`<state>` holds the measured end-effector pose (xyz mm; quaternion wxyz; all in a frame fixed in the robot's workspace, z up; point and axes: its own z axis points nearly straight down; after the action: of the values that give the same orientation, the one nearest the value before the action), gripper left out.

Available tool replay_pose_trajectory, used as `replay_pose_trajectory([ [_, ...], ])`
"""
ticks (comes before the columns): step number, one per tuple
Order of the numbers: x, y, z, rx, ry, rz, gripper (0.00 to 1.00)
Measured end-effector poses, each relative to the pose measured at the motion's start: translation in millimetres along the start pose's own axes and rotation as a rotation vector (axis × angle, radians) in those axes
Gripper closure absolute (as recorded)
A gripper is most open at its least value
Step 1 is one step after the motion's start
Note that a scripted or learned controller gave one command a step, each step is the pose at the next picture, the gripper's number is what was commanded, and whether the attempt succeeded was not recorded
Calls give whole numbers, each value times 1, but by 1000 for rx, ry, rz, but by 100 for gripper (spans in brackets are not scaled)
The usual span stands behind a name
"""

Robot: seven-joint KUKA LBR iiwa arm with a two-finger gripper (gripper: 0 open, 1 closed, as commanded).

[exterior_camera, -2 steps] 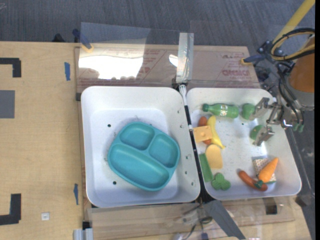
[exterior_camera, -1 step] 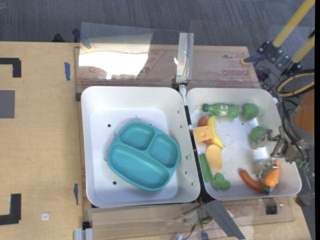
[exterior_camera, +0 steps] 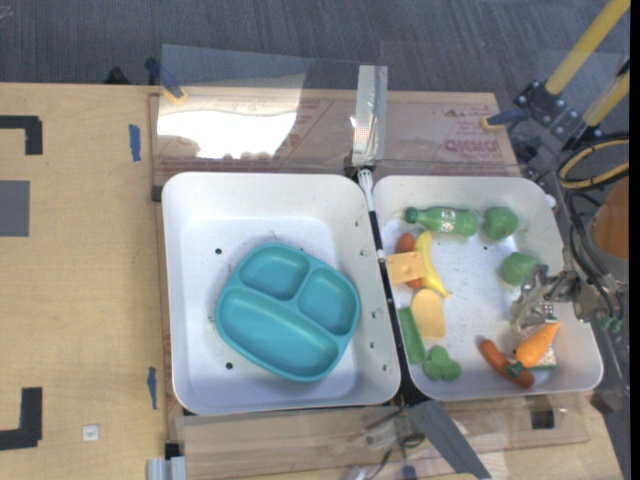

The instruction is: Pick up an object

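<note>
Toy food fills the right bin: an orange carrot lies at its right side, directly under the gripper, which hangs low from the right; whether it is spread or pinching cannot be told. A red pepper lies beside the carrot. Further off sit a green bottle, banana, cheese wedge, broccoli and two green rounds. The left bin holds a teal divided plate.
</note>
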<state>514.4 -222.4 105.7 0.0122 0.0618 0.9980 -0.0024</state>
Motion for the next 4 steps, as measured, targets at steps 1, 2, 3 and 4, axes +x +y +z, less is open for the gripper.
replay_pose_trajectory([
  [1, -57, 25, 17, -2, 13, 105, 100],
  [2, -145, 46, -160, -1, 1, -41, 100],
  [3, -134, 68, 18, -4, 21, -45, 100],
  [4, -133, 11, -127, 3, 0, -110, 100],
])
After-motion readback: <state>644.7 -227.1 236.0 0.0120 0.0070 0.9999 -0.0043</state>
